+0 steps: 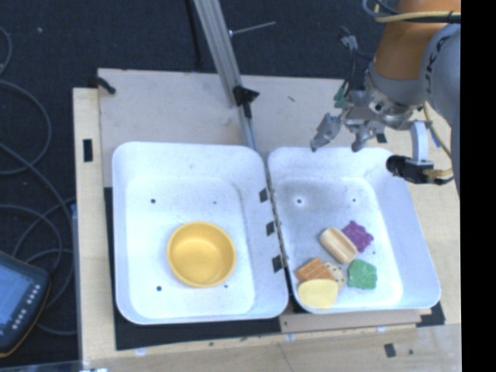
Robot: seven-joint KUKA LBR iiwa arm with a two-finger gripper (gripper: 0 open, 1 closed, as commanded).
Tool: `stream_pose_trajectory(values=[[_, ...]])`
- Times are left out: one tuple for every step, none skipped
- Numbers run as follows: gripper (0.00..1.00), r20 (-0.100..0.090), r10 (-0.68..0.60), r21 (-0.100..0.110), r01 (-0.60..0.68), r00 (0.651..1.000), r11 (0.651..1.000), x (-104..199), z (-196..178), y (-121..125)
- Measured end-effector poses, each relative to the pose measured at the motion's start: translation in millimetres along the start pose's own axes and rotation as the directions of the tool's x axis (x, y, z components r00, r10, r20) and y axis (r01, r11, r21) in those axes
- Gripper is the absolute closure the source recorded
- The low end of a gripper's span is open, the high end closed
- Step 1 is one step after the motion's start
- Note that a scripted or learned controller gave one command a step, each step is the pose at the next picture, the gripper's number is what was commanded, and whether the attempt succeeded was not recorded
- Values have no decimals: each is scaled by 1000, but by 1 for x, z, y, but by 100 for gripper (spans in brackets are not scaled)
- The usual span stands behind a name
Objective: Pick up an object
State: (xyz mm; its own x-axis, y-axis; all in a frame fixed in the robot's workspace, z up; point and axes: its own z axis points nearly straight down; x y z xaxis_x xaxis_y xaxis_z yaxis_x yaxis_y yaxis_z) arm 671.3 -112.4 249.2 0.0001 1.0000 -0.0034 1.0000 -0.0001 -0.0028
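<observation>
- The gripper [342,139] hangs above the far rim of the right bin [403,231], with its two fingers spread apart and nothing between them
- One fingertip [318,144] is on the left and the other is near the right one; both look dark and small, so their exact shape is hard to read
- The arm [411,29] comes in from the upper right, and its grey body is cut off by the edge of the picture; the orange band is visible on top
- In the near part of the right bin lie five small objects close together: a tan bread roll [339,244], a purple piece [357,235] just behind it, a green piece [362,274], a yellow piece [318,293] and an orange-brown piece [313,270]
- The orange-brown piece is partly hidden by the yellow piece, and something pale between it and the green piece I cannot identify
- The left bin [139,177] holds a yellow bowl [201,253], standing upright with its opening up
- A metal pole [219,45] goes from the top of the picture down to the place where the two bins meet
- At the lower left a dark device [19,301] is cut off by the edge
</observation>
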Motion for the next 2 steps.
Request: stream_pose_trajectory(values=[[0,0,1,2,-1,1000,1000,2,63,1],[0,0,3,1,-3,1000,1000,-6,113,8]])
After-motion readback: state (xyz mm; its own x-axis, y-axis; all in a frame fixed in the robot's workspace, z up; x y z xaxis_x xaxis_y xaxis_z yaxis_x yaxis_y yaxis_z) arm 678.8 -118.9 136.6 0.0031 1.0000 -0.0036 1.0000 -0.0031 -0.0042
